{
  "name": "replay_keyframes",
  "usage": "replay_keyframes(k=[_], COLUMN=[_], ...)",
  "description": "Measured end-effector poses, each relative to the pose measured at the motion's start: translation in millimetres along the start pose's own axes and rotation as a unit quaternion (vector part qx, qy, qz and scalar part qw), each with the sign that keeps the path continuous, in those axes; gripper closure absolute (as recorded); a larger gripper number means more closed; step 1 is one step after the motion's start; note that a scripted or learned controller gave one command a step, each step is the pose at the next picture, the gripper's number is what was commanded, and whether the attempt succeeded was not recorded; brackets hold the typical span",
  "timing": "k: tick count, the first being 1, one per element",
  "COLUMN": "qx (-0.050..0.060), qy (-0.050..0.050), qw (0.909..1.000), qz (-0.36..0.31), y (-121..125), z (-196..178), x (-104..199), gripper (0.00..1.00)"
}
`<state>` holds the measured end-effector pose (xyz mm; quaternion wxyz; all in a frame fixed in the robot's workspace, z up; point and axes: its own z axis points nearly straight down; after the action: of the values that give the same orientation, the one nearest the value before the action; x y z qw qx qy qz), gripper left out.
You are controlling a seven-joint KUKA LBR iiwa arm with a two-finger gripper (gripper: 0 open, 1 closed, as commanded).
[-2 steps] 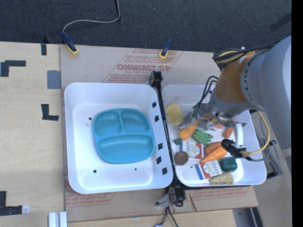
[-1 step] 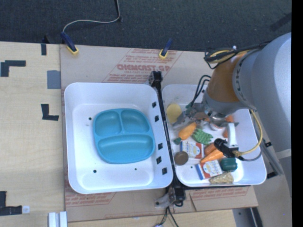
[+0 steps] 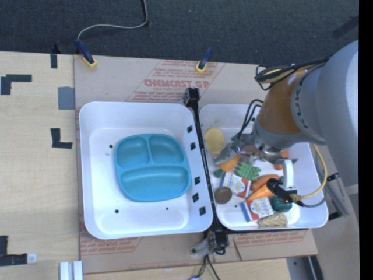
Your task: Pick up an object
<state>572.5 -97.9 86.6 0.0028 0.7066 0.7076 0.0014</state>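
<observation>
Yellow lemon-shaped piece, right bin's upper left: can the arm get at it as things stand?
Probably yes. The yellow piece lies uncovered against the right bin wall by the divider, slightly apart from the toy pile. The arm hangs just beside it. The wall may crowd one finger.

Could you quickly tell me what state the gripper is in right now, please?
Gripper: low over the toys in the right bin; open or closed cannot be told.

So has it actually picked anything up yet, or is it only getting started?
Nothing looks picked up yet. The arm reaches down over the right bin, its tool low among the pile of small items: a yellow piece, a green toy. I cannot see anything held. The blue divided plate lies in the left bin. The grasp and lift remain.
</observation>
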Motion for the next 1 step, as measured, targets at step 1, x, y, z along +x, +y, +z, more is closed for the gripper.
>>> replay_keyframes(k=[1], qx=[0.000], qy=[0.000], qw=[1.0000], qz=[0.000], y=[0.2], z=[-9.6], x=[-0.5], gripper=[1.00])
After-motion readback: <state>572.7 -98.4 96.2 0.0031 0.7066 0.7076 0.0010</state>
